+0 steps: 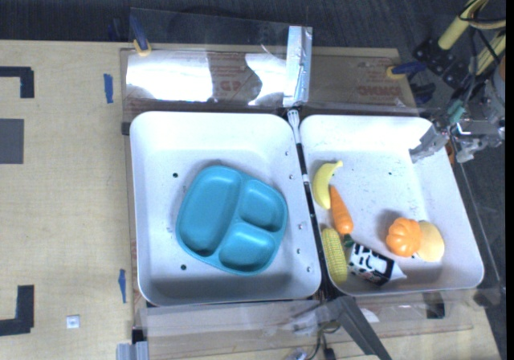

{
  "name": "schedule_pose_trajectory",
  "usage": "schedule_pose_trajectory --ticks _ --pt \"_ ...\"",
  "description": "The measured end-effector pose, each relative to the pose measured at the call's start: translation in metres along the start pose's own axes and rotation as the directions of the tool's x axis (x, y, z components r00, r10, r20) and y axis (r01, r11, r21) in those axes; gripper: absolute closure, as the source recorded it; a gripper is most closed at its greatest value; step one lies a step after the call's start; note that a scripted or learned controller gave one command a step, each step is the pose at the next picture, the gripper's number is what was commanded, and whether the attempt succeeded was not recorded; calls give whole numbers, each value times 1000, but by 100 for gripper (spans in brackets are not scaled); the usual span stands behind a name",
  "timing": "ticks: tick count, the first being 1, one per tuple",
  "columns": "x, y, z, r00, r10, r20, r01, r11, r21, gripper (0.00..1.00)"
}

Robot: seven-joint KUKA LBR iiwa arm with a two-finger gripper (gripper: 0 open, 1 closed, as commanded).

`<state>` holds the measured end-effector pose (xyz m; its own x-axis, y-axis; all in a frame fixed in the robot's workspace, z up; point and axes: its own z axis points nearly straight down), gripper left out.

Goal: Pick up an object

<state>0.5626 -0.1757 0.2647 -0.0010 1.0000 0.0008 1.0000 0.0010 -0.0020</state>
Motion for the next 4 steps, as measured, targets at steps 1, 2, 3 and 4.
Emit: schedule_pose_trajectory --ticks 1,2,3,4 --pt "1 -42 132 1000 16 -2 -16 1000 9 0" --pt "-4 -73 175 999 -52 4 52 999 -14 0" --pt "86 -9 76 992 130 -1 -130 991 -7 0" --pt "32 -15 138 993 121 1 -121 993 6 0"
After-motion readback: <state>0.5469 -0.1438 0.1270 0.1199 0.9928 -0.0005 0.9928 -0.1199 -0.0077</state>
